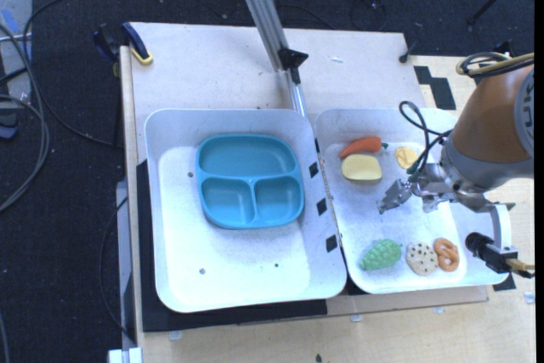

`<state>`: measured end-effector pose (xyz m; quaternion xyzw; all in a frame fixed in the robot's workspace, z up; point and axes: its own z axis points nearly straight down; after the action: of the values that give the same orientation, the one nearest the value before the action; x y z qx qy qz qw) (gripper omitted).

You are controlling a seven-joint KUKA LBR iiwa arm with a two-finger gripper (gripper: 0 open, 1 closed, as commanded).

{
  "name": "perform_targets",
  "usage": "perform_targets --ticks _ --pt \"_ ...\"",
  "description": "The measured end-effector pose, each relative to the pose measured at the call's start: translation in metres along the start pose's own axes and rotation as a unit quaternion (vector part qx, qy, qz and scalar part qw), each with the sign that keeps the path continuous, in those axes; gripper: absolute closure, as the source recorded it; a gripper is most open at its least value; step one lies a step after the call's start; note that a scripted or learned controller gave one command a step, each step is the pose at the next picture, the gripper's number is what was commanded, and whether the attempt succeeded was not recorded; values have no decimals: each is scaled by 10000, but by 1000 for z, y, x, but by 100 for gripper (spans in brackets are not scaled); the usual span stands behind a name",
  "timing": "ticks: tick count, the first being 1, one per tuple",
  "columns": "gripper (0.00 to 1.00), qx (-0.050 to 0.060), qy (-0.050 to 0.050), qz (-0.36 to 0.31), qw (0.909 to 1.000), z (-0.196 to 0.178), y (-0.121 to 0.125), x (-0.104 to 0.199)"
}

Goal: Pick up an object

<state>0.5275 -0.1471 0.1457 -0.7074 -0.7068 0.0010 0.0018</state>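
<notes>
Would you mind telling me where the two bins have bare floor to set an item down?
The left bin has bare floor in front of and left of the blue divided plate. The right bin is crowded: carrot, yellow piece, green item, cookie, pretzel and gripper.

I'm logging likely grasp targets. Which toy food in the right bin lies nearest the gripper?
The yellow-and-white piece, just left of the gripper. The green item, cookie and pretzel sit farther, along the front edge.
</notes>
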Motion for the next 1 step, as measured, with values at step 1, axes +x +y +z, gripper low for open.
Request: perform_targets --ticks 1 --pt "0 -12 -4 -1 10000 52 0 0"
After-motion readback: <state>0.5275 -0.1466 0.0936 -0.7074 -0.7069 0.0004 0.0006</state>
